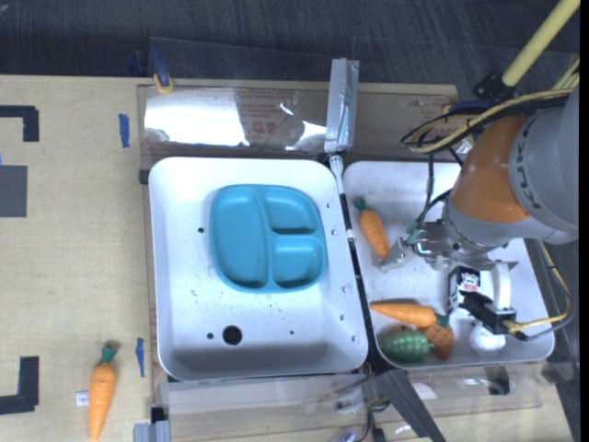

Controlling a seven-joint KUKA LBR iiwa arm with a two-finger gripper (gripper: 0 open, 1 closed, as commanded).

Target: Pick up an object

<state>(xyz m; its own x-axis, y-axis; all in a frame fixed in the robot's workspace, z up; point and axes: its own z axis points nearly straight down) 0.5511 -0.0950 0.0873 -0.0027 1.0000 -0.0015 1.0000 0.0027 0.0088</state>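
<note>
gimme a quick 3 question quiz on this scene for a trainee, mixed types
1. True or false: the blue divided plate lies in the right bin.
2. How many carrots lie on the bench outside the bins?
3. The claw hangs: A) over the plate B) over the right bin, near a carrot C) over the bench.
Key: 1 false, it lies in the left bin; 2 one, the bench carrot; 3 B.

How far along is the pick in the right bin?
Done: nothing looks lifted; the upper carrot, lower carrot and green toy lie on the right bin's floor. In hand: the gripper sits low beside the upper carrot, grip unclear. Left: grasp one and lift it.
</note>
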